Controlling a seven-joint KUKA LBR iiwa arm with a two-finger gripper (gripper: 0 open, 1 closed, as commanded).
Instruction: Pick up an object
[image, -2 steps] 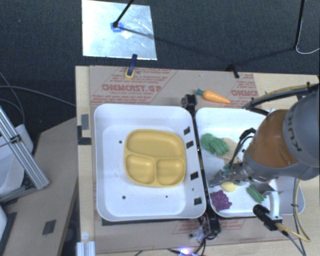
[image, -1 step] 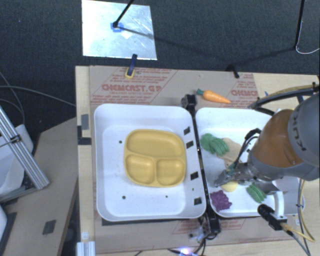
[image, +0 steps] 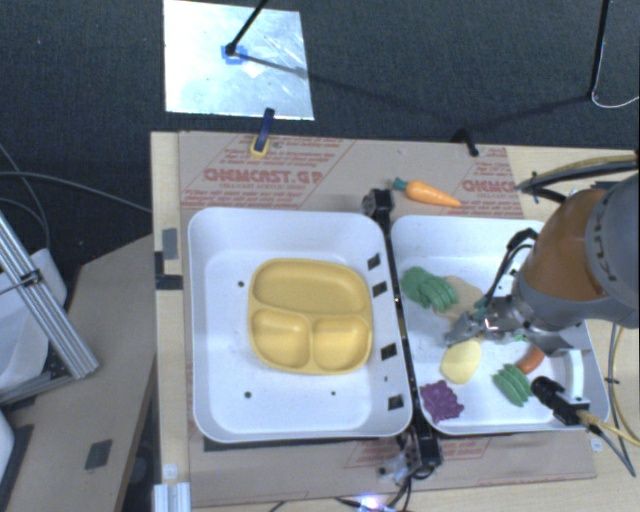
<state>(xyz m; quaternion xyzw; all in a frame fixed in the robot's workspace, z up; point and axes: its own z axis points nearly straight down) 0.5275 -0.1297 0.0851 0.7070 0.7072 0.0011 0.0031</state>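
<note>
Purple grape bunch (image: 441, 400) nearest, at right bin (image: 440, 240) front edge. Pale yellow potato-like piece (image: 461, 361) just behind it, directly under claw (image: 478, 324); claw state cannot tell, too small. Green leafy piece (image: 428, 288) beyond. Green item (image: 512, 384) and orange piece (image: 531, 359) partly hidden by arm. Carrot (image: 428, 193) on tabletop. Yellow divided tray (image: 308, 316) in left bin.

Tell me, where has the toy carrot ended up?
The toy carrot lies outside both bins, on the cardboard just behind the right bin, near the divide between the two bins at the far side of the camera view.
</note>
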